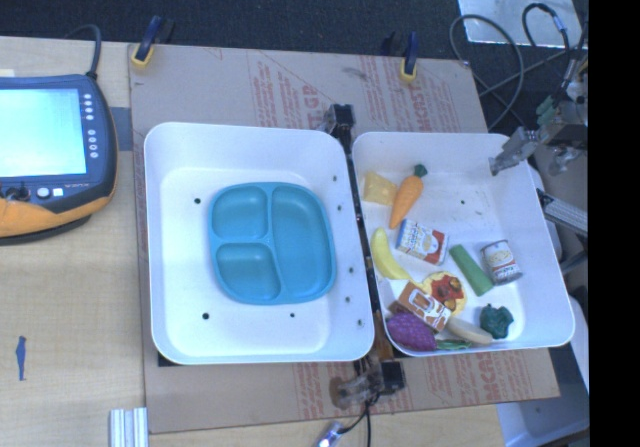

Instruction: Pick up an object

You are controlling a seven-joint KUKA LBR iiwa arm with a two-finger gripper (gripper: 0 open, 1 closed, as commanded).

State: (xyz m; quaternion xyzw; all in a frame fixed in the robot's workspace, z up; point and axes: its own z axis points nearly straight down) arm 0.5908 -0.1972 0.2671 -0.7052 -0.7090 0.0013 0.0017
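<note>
The right white bin (pixel 470 160) holds several toy foods. An orange carrot (pixel 406 197) lies at its upper left, beside a pale yellow piece (pixel 377 187). Below them are a yellow banana (pixel 385 255) and a small white carton (pixel 421 242). A green stick (pixel 470 269) and a small can (pixel 499 261) lie toward the right. Along the near wall sit a pizza slice (pixel 446 288), a second carton (pixel 424 306), a purple piece (pixel 410 332) and a dark green piece (pixel 496 319). My gripper (pixel 505 158) hangs over the bin's far right corner, apart from all the objects.
The left white bin (pixel 170 235) carries a blue divided plate (pixel 271 242). A teach pendant (pixel 50 150) lies on the bench at the far left. Clamps (pixel 342 119) sit between the bins, and cables (pixel 510 35) lie on the floor at upper right.
</note>
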